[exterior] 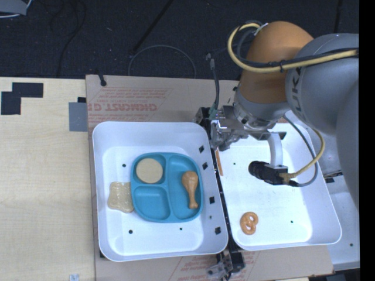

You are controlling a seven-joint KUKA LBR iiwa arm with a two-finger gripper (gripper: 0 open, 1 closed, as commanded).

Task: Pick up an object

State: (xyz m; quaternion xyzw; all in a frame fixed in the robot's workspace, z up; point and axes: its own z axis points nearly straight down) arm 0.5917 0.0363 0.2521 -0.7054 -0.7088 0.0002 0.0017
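White bin [293, 227], pretzel [249, 222] lying flat

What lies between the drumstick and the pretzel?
In the camera view, between the drumstick and the pretzel lie the blue tray's rim and the bins' adjoining walls.

Right bin [304, 227]: your open floor is broad through the middle and toward 5 o'clock. Pretzel [249, 222] sits alone near 7 o'clock, free on all sides. Arm [275, 69] overhangs 12 o'clock edge; black cable end [266, 172] hangs over centre. Left bin [105, 157]: blue tray [153, 206] fills the middle, cracker [120, 196] touching its 9 o'clock rim; you get only narrow margins.
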